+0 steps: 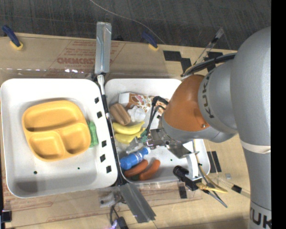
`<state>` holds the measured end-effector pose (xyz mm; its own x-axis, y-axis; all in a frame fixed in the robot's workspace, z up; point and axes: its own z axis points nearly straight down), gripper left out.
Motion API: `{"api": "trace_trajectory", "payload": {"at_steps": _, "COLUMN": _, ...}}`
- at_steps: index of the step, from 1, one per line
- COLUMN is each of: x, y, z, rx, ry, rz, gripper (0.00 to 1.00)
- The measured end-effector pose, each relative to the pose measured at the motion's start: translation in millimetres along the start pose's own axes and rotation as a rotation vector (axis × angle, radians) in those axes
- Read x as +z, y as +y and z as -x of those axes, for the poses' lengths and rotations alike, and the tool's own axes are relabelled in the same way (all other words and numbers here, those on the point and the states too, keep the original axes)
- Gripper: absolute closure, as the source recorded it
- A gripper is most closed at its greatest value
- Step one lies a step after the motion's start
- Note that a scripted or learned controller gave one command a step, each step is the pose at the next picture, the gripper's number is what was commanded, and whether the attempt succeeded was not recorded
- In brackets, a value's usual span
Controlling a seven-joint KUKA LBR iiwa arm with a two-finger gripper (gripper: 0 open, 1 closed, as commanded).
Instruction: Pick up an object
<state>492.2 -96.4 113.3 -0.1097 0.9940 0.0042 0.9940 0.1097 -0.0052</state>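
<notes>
You cannot tell how the claw (pixel 150 138) stands; just at its 9 o'clock, in the right white bin (pixel 174 83), lies the yellow plastic banana (pixel 126 129), probably light, stiff and slippery, so take it across the middle.

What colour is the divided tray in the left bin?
Yellow-orange; the divided tray shows clearly in the camera view.

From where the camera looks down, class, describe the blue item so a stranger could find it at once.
Start at the right-hand white bin, under the grey arm. Along its near-left side lies a heap of toy food; the blue bottle lies there, below the bananas and above the sausages. It is that heap's one blue thing.
</notes>
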Motion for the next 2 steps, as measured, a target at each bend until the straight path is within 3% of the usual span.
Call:
{"api": "trace_trajectory", "payload": {"at_steps": 1, "x": 22.0, "y": 77.1, "z": 22.5, "rx": 0.311, "ry": -0.002, "rz": 0.002, "gripper": 0.0}}
{"api": "trace_trajectory", "payload": {"at_steps": 2, "x": 12.6, "y": 77.0, "z": 21.2, "rx": 0.305, "ry": 0.0, "rz": -0.002, "gripper": 1.0}}
